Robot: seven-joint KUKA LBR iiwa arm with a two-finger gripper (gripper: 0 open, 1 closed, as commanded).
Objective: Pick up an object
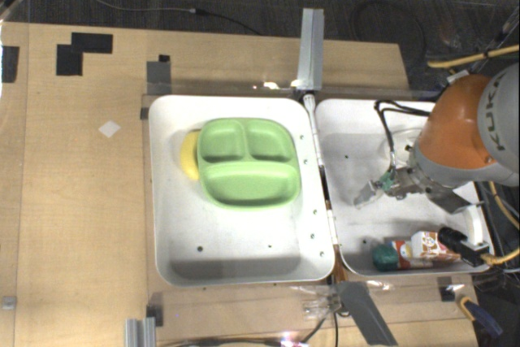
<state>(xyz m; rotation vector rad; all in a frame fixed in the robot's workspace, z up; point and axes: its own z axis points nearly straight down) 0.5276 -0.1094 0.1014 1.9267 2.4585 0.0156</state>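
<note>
Two shallow white bins sit side by side on the wooden bench (73, 199), and the grey arm with its orange band (455, 134) reaches into the right bin (349, 134), where its gripper (382, 187) hangs low over bare floor near the bin's middle. Whether the gripper is open or closed cannot be told from this slanted view, and nothing is seen held in it. The likeliest thing to pick up is the small plastic bottle with a green cap and a red-and-white label (414, 250), lying on its side along the near wall of the right bin, below and slightly right of the gripper and clearly apart from it. To do the step well, the arm would probably need to shift toward that wall, turn the gripper across the bottle's narrow width, and come straight down without catching the bin's rim, since the bottle lies close against it and may roll. The left bin (179, 256) holds a light green divided plastic plate (248, 161) toward its far side, with a yellow object (188, 157) peeking out from under the plate's left edge.
</note>
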